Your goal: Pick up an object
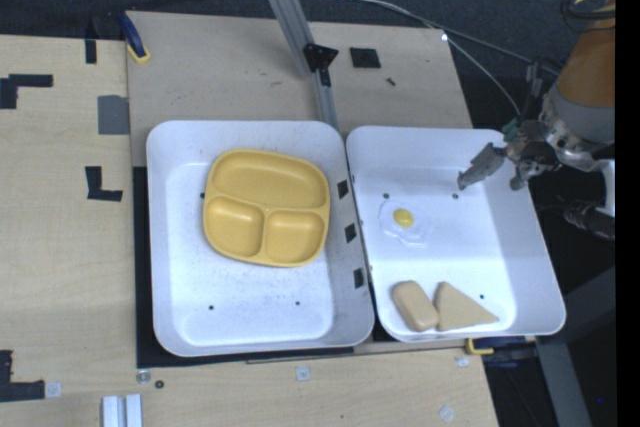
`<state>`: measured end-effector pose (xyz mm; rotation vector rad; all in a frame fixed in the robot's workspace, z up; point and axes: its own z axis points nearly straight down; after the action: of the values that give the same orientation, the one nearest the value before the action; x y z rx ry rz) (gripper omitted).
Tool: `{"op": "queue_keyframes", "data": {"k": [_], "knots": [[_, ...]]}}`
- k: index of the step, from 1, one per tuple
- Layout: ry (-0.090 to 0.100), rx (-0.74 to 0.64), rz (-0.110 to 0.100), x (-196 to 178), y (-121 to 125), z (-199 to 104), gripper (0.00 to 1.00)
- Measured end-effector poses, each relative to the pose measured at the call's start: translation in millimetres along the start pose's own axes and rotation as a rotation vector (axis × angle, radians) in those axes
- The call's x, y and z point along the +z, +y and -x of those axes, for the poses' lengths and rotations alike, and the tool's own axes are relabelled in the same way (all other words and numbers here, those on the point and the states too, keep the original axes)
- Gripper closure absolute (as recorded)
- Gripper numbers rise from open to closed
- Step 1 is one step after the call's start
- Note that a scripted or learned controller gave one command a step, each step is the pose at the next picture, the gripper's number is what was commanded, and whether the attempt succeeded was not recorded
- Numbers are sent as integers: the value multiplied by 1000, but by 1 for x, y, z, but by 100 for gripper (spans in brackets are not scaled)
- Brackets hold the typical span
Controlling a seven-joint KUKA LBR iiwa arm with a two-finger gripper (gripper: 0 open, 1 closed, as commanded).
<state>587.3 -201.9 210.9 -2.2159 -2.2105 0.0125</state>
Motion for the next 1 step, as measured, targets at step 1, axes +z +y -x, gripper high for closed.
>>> {"op": "queue_keyframes", "data": {"k": [1], "knots": [[-3,-4,12,-7,3,0,0]]}}
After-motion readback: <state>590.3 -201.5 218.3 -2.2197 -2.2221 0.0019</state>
